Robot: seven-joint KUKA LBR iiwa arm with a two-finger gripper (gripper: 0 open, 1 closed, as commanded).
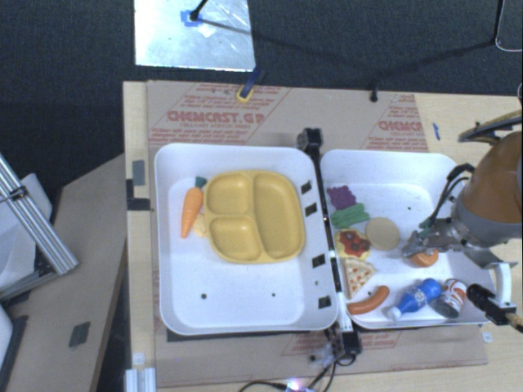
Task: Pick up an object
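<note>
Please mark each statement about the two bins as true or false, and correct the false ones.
1. The yellow divided plate lies in the left bin. True.
2. The toy carrot lies inside one compartment of the plate. False: it lies on the bin floor, beside the plate's left edge.
3. The gripper is over the right bin, close to a small orange object. True.
4. The blue bottle lies in the left bin. False: it lies in the right bin, near the front edge.
5. The sausage lies in the right bin, near its front left corner. True.
</note>
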